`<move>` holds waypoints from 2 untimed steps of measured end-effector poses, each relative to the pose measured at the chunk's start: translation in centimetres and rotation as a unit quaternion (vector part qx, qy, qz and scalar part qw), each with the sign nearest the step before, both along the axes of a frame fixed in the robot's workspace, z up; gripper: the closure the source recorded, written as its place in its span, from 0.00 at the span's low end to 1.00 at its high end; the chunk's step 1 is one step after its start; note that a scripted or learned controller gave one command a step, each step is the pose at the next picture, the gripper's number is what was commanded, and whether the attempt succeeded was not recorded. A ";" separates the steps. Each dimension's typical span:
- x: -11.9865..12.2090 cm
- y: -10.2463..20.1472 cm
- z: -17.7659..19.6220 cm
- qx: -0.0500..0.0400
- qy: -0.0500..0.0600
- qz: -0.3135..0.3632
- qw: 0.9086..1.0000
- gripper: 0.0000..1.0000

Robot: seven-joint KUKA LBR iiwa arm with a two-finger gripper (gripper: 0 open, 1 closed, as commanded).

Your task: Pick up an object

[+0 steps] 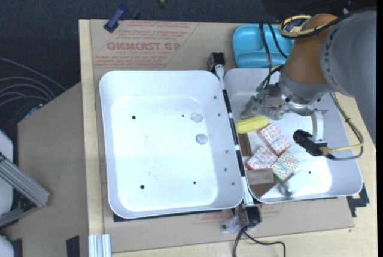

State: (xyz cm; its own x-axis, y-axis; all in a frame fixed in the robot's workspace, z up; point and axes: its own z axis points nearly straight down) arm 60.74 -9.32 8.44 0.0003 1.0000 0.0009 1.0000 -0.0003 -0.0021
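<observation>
Camera view | gripper (263, 107) – grip unreadable, perhaps above corn (252, 124) | arm (335, 58) hides bin (344, 181)

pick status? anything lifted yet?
Done: the arm has reached into the right bin, and the gripper sits low beside the yellow corn-like item.
In hand: nothing visibly held. The checkered packets lie on the bin floor.
Left: the grasp and the lift. The left bin holds two small round discs.
</observation>
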 end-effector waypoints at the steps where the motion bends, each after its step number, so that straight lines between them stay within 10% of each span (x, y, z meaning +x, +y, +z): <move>1: 0.1 0.0 1.0 0.000 -0.001 -0.001 1.000 1.00; 2: 0.0 0.0 1.0 0.000 -0.001 -0.001 1.000 0.00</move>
